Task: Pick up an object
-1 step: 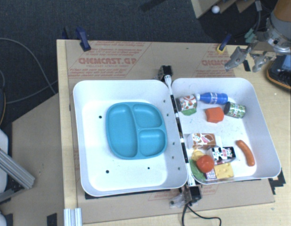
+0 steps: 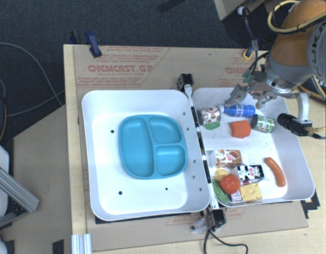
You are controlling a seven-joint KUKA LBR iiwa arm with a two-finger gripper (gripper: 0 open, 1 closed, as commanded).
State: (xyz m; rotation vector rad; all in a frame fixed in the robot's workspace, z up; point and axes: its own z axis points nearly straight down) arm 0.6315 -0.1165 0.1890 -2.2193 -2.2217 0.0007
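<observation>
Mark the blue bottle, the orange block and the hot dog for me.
blue bottle [image 2: 241, 110], camera view, middle of its body.
orange block [image 2: 240, 129], camera view, top face.
hot dog [image 2: 275, 172], camera view, mid-length.

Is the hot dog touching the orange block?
Apart. In the camera view the hot dog lies near the bin's right side, with bare white floor between it and the orange block.

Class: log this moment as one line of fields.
arm: over right bin | gripper: open, above blue bottle | held: nothing | left bin: blue tray
</observation>
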